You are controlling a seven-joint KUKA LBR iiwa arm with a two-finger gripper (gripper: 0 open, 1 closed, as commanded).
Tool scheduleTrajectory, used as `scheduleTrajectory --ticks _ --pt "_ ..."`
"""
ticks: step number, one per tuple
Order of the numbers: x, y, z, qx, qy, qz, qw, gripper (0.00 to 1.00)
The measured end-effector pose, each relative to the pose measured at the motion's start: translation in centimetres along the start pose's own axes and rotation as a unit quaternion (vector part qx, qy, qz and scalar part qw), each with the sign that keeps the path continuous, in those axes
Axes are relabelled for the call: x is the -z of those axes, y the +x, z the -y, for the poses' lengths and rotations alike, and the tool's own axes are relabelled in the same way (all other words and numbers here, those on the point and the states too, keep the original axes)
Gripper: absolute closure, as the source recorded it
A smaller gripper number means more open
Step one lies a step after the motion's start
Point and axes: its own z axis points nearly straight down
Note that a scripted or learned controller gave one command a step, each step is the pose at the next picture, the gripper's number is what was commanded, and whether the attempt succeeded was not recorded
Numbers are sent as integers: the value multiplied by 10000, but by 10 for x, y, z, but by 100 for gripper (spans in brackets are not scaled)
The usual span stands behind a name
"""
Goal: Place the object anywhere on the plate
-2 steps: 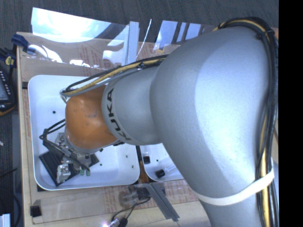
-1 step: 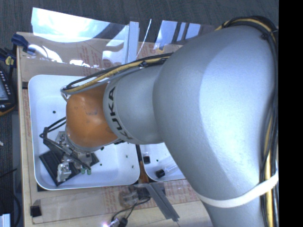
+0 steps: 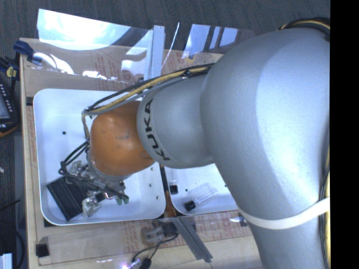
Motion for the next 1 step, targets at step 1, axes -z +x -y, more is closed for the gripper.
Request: scheduleTrajectory --ticks 1 --pt "131 -11 18 2734 0 -10 9619 100"
